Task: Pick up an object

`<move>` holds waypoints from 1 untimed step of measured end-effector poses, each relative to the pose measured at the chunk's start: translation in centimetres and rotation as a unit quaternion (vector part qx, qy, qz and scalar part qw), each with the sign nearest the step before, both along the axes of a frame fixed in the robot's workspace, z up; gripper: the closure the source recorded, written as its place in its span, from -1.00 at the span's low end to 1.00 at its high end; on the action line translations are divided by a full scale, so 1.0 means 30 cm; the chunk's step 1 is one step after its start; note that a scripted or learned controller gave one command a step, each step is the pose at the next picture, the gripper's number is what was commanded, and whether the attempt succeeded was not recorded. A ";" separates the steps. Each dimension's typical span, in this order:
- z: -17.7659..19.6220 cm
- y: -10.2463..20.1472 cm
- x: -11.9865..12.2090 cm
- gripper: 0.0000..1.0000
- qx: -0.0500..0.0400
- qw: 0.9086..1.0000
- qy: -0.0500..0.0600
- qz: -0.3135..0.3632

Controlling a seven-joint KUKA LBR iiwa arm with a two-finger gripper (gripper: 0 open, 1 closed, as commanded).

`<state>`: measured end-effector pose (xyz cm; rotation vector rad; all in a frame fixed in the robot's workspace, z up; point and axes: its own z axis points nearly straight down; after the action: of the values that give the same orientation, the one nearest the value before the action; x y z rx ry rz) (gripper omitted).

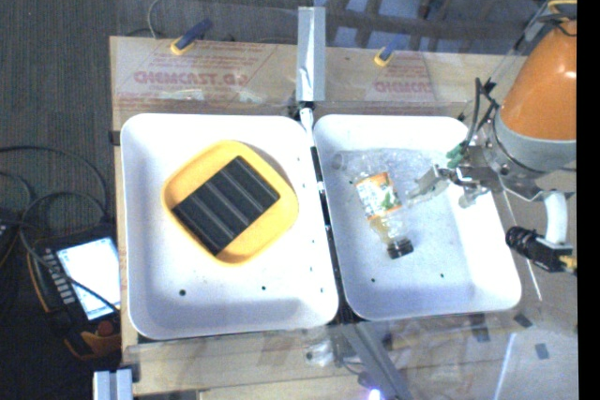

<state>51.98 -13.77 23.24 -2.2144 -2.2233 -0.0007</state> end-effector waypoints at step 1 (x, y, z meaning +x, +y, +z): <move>-0.293 0.113 0.070 -1.00 0.000 0.995 0.000 0.099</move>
<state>54.09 -10.37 14.47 -1.9829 -2.4319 0.0002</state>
